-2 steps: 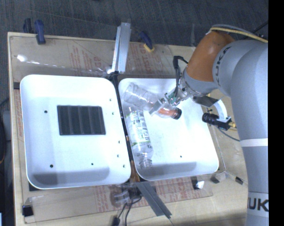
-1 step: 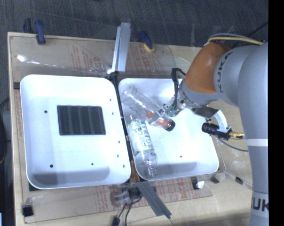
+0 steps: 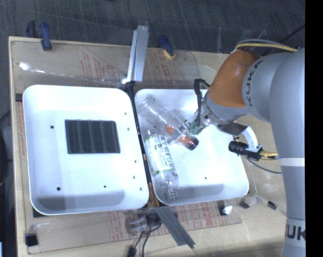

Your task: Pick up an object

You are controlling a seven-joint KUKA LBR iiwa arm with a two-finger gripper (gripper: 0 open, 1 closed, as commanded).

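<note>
Two bottles (image 3: 160,143) in right bin (image 3: 225,182)

two white bins (image 3: 78,197), two clear plastic bottles (image 3: 161,157), three blue clamps (image 3: 45,35), one grey arm (image 3: 279,95)

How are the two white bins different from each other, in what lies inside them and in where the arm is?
The left bin holds a dark ribbed rectangular panel lying flat; the right bin holds clear plastic bottles, one with a label. The gripper reaches into the right bin next to the bottles, while the left bin has no arm over it. Both bins are shallow, white, with rounded corners, and stand side by side.
</note>
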